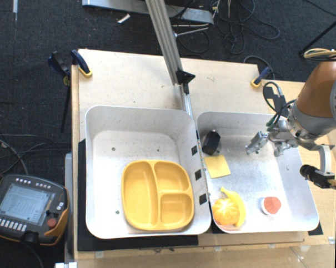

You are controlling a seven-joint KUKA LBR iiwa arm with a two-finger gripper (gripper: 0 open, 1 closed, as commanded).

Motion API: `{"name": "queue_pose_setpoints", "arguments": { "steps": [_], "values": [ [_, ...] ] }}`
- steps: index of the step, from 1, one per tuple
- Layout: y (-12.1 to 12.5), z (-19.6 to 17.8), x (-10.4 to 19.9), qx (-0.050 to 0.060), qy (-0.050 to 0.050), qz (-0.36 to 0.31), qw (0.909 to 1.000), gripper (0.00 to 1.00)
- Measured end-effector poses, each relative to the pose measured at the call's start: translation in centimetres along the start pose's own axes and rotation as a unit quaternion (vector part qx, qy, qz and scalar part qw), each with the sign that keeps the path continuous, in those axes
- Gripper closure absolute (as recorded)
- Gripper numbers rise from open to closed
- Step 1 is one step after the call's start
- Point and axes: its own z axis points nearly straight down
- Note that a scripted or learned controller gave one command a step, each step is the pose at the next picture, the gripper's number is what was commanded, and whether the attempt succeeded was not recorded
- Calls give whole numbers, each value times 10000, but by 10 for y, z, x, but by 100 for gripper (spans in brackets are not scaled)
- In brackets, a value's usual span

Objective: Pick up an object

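Nearest the lens, a yellow and orange toy [229, 211] sits at the front edge of the right bin [299, 186], a small red disc [271, 205] just beside it. Farther back lie a flat yellow card [217, 166] and a small black object [211, 141] by the divider. Judged by looks, the toy seems light and soft, best pinched across its rounded middle; the card lies too flat to grip easily. A yellow divided tray [157, 195] rests in the left bin [101, 133]. The gripper [267, 143] hovers over the right bin's rear, fingers apart, holding nothing. No writing is legible.
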Motion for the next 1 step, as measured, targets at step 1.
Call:
{"name": "queue_pose_setpoints", "arguments": {
  "steps": [1],
  "values": [
    [-1,43,3,-2,-2,10,10000,0]
  ]
}}
